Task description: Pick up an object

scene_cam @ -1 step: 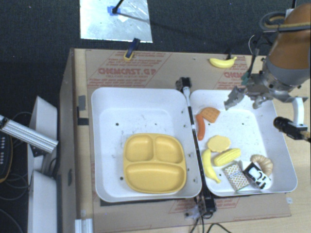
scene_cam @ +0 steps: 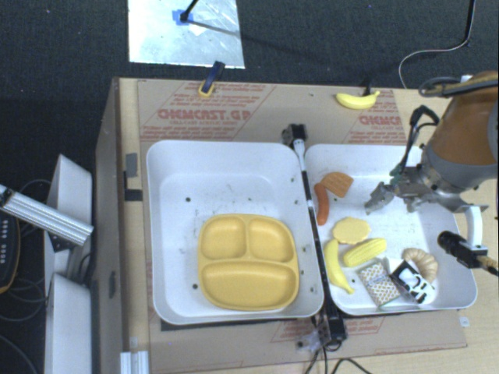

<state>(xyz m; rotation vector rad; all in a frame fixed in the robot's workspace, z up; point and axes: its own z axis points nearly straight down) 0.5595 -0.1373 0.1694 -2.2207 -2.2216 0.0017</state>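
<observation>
Several food toys lie untouched in the right white bin (scene_cam: 460, 287): orange sausage (scene_cam: 321, 202), yellow corn cob (scene_cam: 365, 250), banana (scene_cam: 335, 266). Two-finger gripper (scene_cam: 377, 199) hovers above, fingers apart, holding nothing. Pick not yet made.

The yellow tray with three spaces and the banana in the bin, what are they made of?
The yellow tray looks like smooth moulded plastic: even colour, rounded edges, soft sheen. The banana also looks plastic, probably a toy: its colour is flat and spotless, though the view leaves that open.
</observation>
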